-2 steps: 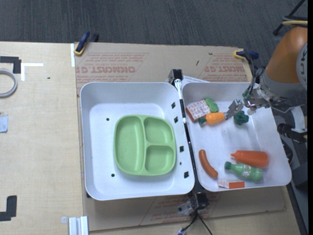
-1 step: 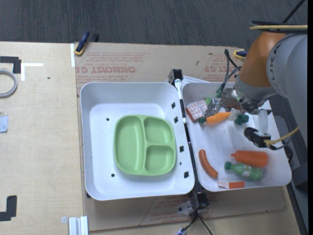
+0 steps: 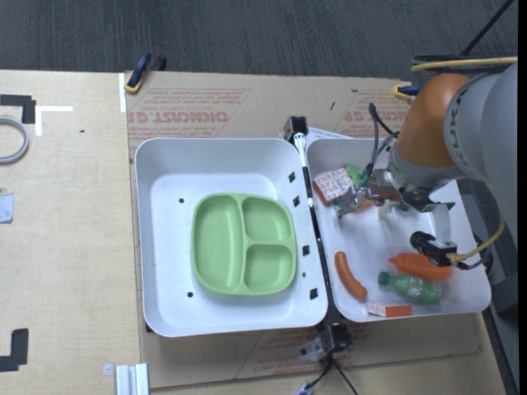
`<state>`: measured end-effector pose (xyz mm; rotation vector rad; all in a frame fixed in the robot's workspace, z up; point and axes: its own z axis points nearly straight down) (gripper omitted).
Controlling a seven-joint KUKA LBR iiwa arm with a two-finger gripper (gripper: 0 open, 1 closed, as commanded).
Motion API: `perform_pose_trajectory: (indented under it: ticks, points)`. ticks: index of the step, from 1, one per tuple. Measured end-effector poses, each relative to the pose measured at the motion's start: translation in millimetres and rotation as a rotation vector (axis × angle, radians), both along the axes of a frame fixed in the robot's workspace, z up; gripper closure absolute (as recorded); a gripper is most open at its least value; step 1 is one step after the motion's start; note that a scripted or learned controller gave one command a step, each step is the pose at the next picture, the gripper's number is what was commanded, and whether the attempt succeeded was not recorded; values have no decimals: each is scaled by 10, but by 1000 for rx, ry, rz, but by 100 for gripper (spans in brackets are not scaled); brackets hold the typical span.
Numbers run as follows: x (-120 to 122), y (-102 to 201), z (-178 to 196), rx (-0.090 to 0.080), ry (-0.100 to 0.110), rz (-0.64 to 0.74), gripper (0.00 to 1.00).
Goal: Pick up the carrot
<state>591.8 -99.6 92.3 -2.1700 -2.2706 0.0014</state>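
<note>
**Carrot not yet lifted**

In the right-hand shallow white bin (image 3: 461, 303), we see the orange tapered carrot (image 3: 422, 267) lying on the floor near the front right corner, just behind the green plastic bottle with a patterned label (image 3: 412, 287). We judge the task as barely begun: the carrot is down and nothing grips it. The end effector (image 3: 362, 202) hangs over the back of the same bin, beside a red-and-white printed packet (image 3: 333, 185) and well apart from the carrot; we cannot tell how it is set. What is left is the whole reach, grasp and lift. An orange-red sausage-shaped toy (image 3: 351, 275) lies near the divider, and a pale green sectioned plate (image 3: 244, 243) sits in the left bin (image 3: 156, 220).

On the brown cardboard sheet (image 3: 189, 109) covering the surface, red printing appears upside down; we cannot read it reliably. The packet and bottle lettering is too small.
</note>
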Motion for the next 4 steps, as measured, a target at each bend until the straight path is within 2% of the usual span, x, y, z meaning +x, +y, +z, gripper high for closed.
perform_pose_trajectory:
  ticks: [1, 2, 3, 4]
  points:
    - [8, 630, 1000, -1, -2, 147, 0]
    - [162, 25, 423, -1, -1, 127, 0]
    - [302, -73, 90, -2, -11, 243, 0]
    - [306, -79, 189, -3, -12, 242, 100]
